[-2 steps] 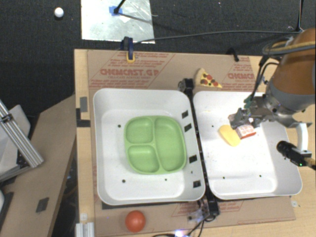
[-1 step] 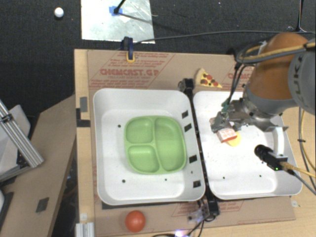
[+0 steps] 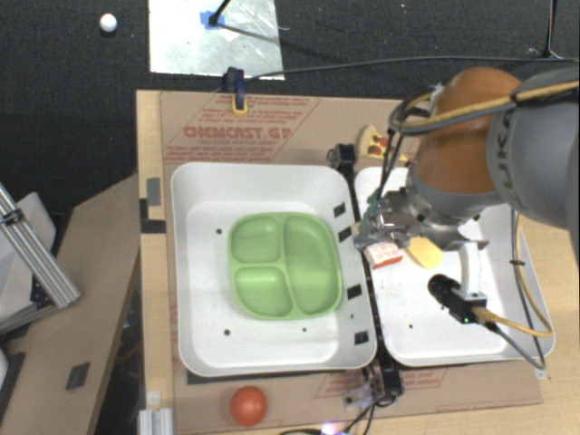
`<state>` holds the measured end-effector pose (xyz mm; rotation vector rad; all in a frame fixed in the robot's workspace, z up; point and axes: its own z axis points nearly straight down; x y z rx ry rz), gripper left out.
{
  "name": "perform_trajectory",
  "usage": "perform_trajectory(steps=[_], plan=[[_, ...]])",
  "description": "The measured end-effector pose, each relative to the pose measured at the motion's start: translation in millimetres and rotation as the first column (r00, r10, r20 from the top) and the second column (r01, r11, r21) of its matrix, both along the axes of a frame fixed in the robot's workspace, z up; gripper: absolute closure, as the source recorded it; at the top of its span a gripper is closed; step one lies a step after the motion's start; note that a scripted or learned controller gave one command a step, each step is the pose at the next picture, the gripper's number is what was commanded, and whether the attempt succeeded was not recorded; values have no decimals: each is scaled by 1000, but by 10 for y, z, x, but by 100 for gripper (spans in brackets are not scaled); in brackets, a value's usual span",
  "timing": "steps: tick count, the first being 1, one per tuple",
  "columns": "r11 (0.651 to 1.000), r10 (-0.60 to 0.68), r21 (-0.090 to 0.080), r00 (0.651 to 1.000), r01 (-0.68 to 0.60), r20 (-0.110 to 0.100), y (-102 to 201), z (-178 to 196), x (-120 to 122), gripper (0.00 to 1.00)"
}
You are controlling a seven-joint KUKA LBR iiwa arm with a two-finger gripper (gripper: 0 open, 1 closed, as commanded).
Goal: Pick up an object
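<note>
— What lay nearest the camera?

— An orange ball (image 3: pixel 246 406) sat on the cardboard, just outside the front rim of the left bin (image 3: pixel 184 270). In that bin a green divided plate (image 3: pixel 285 265) lay flat, about in the middle.

— And where were you?

— I reached in over the right bin (image 3: pixel 426 338). My gripper (image 3: pixel 379 227) hung low at that bin's left wall, mostly hidden under my own wrist, so I could not tell whether it was apart or together, or whether it held anything.

— Where were the things to pick?

— A small red-and-white packet (image 3: pixel 384 256) lay on the bin floor just beside my gripper, with a yellow piece (image 3: pixel 423 252) close on its right.

— And farther back?

— A blue clamp (image 3: pixel 235 87) stood at the cardboard's far edge, a foil sheet (image 3: pixel 215 25) lay beyond it, and a white ball (image 3: pixel 109 23) sat well off to the left.
</note>
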<state>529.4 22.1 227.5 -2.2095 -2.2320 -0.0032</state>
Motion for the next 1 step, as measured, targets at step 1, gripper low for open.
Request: perform_trajectory(steps=[1], plan=[[1000, -1, -1, 1000, 1, 0, 524, -113, 36, 100]])
